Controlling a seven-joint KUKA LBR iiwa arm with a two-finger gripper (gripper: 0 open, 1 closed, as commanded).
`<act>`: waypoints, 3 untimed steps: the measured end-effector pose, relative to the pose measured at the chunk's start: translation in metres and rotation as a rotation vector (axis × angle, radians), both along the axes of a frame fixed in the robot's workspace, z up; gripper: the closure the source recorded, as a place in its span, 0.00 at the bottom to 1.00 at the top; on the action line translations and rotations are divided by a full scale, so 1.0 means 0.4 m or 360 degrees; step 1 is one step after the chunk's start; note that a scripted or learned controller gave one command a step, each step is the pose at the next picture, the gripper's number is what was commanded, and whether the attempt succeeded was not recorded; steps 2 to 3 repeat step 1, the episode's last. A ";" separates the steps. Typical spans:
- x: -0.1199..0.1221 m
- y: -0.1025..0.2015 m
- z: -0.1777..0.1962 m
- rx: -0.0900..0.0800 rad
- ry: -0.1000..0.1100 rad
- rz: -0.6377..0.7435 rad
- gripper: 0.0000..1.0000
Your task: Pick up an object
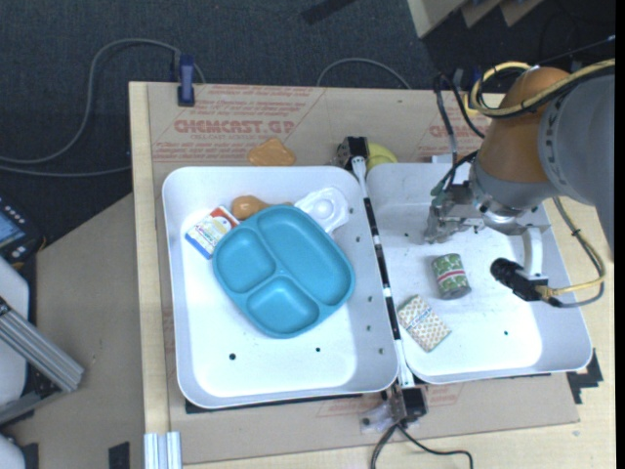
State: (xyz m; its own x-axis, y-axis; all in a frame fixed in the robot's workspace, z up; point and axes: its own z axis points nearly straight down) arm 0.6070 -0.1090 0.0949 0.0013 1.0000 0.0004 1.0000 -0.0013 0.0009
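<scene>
Claw (444, 225), grip state unreadable, hovers near the right bin's (557, 355) back edge; next, descend onto green can (450, 275).

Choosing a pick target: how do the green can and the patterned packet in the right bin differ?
The green can is a rounded cylinder; the patterned packet is flat and squarish. The can is green with a pale band; the packet is pale and chequered. The can lies nearer the claw. Both rest in the right bin.
</scene>
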 end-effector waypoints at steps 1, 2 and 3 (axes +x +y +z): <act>0.000 0.000 -0.001 0.0000 0.0001 0.0000 0.00; 0.000 0.000 -0.001 0.0000 0.0001 0.0000 0.00; 0.000 0.000 -0.001 0.0000 0.0001 0.0000 0.00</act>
